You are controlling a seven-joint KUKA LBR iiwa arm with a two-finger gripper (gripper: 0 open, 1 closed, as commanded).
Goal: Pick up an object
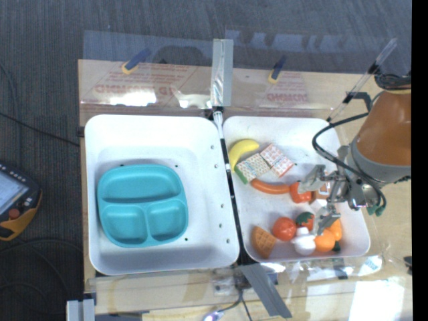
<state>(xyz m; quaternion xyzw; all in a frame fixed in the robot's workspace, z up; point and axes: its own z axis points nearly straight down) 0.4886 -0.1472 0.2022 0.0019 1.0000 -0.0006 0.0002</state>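
- worktop (93, 92): carries two shallow white bins side by side; the arm (388, 132) enters from the right, so the open approach lies above the right bin.
- left bin (120, 129): holds one teal divided tray (142, 203) near its middle, with bare floor on all sides; nothing to pick here apart from the tray.
- right bin (294, 127): holds the pickable toy food. its back right floor is bare; the front right corner is crowded and lies close to the rim.
- pincer (326, 194): sits low over the right bin, between the carrot and the front cluster. width of its opening cannot be read from this view, and nothing is seen gripped.
- carrot-like orange piece (271, 186): lies across the bin middle, one end just beside the pincer. judged the nearest candidate; its long sides have clear floor, so close across the narrow width.
- banana (242, 149): at the back left, touching the divider wall; little room on that side.
- two patterned blocks (264, 162): touch each other, beside the banana; likely to shift together.
- front cluster: red tomato-like piece (283, 228), white piece (304, 243), orange pieces (328, 236) and a waffle-textured piece (263, 240) are packed; a descent here risks pinching two items or striking the rim.
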